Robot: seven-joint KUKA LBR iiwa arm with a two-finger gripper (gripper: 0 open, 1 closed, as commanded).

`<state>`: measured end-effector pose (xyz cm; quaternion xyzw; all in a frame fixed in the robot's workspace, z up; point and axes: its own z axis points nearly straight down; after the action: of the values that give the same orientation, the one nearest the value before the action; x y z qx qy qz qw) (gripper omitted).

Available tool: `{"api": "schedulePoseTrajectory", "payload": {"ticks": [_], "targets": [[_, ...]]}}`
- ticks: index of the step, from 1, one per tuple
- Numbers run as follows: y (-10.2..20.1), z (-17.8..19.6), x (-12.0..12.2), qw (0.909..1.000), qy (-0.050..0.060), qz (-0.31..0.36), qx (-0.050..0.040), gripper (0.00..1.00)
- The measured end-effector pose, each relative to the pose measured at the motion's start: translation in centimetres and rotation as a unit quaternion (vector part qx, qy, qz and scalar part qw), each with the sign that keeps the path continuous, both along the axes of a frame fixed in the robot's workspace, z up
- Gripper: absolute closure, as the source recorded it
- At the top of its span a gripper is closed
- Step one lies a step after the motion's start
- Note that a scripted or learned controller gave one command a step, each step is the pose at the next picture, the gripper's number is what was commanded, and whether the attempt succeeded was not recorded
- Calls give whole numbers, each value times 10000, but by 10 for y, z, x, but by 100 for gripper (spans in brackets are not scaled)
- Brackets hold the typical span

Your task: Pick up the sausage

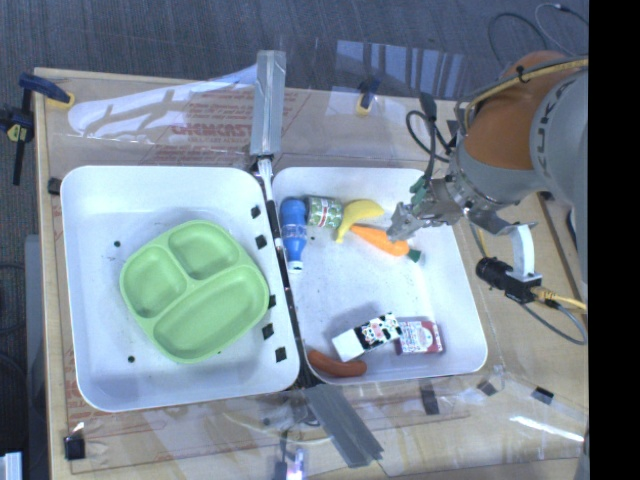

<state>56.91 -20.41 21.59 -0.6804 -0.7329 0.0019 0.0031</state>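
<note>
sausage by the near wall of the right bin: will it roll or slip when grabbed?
The sausage looks smooth and rounded, so it may slip or roll. It lies against the right bin wall, close to the milk carton, likely limiting roll and crowding the grasp.

A single fixed camera looks down on the bench (520, 408) from above at a slant, far enough back to take in both white bins: the left bin (90, 368) and the right bin (460, 338) lie side by side across the middle. The arm (520, 128) enters from the right side.
</note>
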Motion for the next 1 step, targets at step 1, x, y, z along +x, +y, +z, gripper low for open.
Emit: {"api": "schedulePoseTrajectory", "payload": {"ticks": [1], "targets": [[51,-6,-17,9996,15,-295,1,100]]}}
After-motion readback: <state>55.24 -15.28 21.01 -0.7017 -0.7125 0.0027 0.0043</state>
